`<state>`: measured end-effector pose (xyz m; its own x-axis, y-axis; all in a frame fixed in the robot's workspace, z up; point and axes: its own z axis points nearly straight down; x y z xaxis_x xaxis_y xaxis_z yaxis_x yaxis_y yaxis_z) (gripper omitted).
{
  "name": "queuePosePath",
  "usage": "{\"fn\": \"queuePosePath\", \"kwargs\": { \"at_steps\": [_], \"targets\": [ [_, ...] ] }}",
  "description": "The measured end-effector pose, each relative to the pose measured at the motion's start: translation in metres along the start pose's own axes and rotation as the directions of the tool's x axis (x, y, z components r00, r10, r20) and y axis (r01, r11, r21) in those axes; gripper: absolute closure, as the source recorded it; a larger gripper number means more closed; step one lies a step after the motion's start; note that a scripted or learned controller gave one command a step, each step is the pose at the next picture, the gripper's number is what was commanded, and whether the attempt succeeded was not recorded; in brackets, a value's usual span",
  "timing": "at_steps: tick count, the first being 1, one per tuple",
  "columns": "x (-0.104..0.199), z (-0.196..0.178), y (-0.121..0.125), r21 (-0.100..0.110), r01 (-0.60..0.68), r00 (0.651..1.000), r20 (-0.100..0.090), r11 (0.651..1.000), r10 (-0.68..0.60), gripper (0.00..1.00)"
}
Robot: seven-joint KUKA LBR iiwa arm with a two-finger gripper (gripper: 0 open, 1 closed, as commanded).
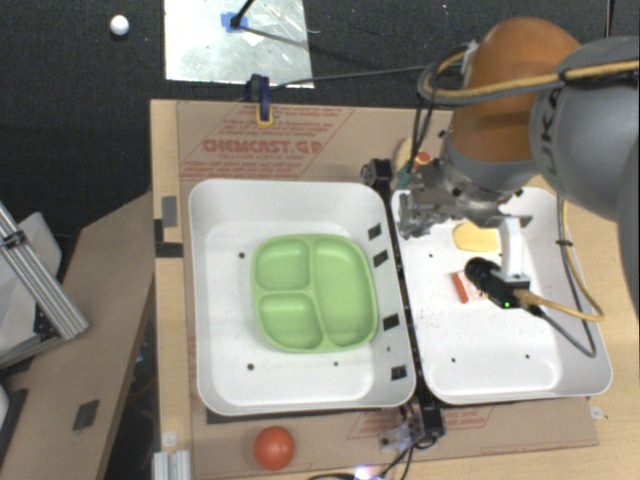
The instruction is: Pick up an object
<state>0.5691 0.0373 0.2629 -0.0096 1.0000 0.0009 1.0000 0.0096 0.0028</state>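
Camera view puts the small red block [461,287] at about four o'clock from the gripper [418,211], long axis running twelve-to-six; finger state unreadable.

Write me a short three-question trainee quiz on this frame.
1. True or false: the green divided plate lies in the left bin.
2. Which bin holds the small red piece?
A. left
B. right
C. neither
3. Fill in: the orange-red ball sits on the bench, outside the bins, near the ____ edge of the picture.

Key: 1 true; 2 B, the right bin; 3 bottom.
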Motion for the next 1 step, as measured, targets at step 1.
{"fn": "queuePosePath", "kwargs": {
  "at_steps": [1],
  "targets": [
    [0.0497,0.0257,0.0137,0.002,-0.001,1.0,0.0,1.0,0.001,1.0]
  ]
}}
